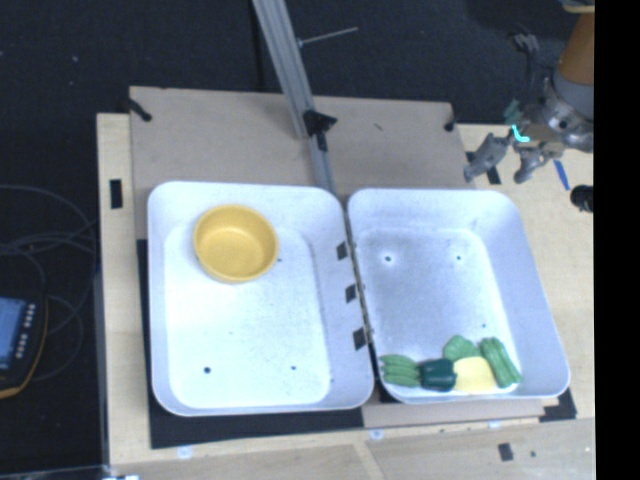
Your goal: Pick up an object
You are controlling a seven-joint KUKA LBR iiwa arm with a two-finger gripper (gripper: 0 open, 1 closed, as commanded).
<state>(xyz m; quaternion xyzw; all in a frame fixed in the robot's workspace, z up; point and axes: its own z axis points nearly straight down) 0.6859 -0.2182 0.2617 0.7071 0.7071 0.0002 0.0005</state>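
jaws [506, 164]: released, nothing between them, above the bench past right bin's [520, 230] far corner | green and yellow objects [452, 367]: clustered at right bin's near edge | yellow bowl [235, 243]: left bin [170, 308]

The 2 bins [250, 298] are white with a faint grey speckle and a few small dark dots on their floors. The bowl [235, 243] in the left bin is plain yellow. In the right bin's near corner lie green pieces [400, 369], 1 dark teal piece [437, 374] and 1 pale yellow piece [474, 374]; the green ones look ribbed. The bench [390, 138] is light tan, with black mat at the bins' edges. The arm [577, 58] shows orange above grey, and the gripper [510, 163] is grey with a cyan spot and a blue bit.
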